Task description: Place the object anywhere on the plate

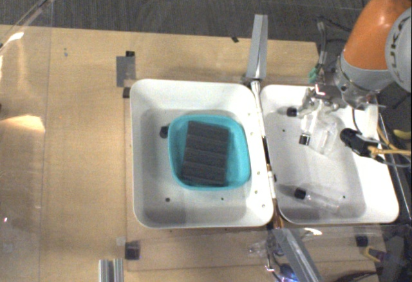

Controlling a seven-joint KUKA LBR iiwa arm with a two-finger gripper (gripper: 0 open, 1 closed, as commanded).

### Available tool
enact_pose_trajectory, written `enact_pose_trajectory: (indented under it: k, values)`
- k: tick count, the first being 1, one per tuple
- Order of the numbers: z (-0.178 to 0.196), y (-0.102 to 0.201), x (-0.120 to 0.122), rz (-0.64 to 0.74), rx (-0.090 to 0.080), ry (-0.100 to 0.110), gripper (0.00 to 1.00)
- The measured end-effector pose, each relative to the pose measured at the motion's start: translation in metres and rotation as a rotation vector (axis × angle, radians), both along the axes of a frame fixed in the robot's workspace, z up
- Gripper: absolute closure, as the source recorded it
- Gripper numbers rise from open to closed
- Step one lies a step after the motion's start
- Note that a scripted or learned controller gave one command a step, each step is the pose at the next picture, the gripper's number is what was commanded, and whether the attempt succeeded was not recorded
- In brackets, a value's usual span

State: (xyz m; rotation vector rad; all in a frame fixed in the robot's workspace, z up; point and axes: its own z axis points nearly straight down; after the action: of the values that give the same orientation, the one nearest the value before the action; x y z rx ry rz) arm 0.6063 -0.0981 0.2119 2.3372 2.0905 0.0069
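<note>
My claw [317,102] is over the far part of the right bin [380,210]; can't tell whether it's grasping anything. Dark ridged block [206,153] lies flat on the turquoise plate [241,153] in the left bin [148,203]. Clear tube with black cap [315,197] lies near side of right bin.

Two white bins [148,210] side by side on wooden bench [71,165].

My grey arm [380,36], orange-banded above the wrist, reaches in from the right; my gripper [317,99] hangs below it, pointing downward.
</note>
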Motion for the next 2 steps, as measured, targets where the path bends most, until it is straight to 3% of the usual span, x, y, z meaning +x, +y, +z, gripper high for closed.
enact_pose_trajectory:
  k: [1,2]
  values:
    - [0.0,0.0,0.0,0.0,0.0,0.0,0.0]
    - [0.027,-0.059,-0.055,0.019,-0.001,0.0,0.0]
